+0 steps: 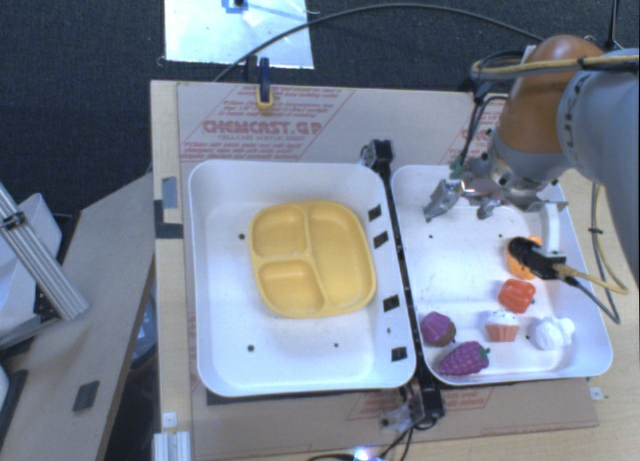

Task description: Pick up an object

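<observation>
1. My pincer (458, 212) hung over the upper left part of the right bin (452, 274), its two fingers spread apart with nothing between them.
2. Its left fingertip (432, 215) stood near the raised divide where the two bins met, but apart from it; the bin's far rim lay just above my wrist in the frame.
3. Below the pincer the white floor of the right bin ran bare down through the middle of the frame, which was the widest open room there.
4. The things to pick crowded the lower right of that bin: a purple round toy (437, 328) and a purple berry cluster (463, 358) near the bottom rim, the cluster just beside the rim.
5. To their right stood a small cupcake toy (502, 326), a red-orange pepper toy (516, 295) just above it, and a white lumpy toy (551, 332) near the right wall.
6. An orange piece (517, 268) showed above the pepper, partly hidden, so I could not tell its shape.
7. All of these lay well apart from my fingers.
8. The left bin (222, 249) held a yellow divided tray (310, 257) at its centre, with bare floor all round it to every wall.
</observation>
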Available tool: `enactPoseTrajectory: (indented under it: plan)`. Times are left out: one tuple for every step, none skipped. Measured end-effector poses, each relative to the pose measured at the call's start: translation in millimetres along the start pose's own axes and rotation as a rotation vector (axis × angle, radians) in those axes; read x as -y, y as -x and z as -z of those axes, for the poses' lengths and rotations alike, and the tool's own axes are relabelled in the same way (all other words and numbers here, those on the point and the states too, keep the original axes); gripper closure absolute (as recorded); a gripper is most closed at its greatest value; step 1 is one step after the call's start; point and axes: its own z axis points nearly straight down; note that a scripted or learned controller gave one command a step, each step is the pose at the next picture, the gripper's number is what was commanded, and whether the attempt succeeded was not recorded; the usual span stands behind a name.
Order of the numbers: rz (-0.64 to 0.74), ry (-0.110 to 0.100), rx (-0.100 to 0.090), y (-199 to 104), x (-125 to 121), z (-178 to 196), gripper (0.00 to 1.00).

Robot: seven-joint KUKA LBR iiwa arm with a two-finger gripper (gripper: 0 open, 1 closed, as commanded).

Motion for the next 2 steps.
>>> enactPoseTrajectory:
  plan:
    - [0.0,-0.001,0.0,-2.5,-4.0,-61.7,0.0]
    - [-0.002,0.002,0.0,-2.6,-4.7,-62.9,0.0]
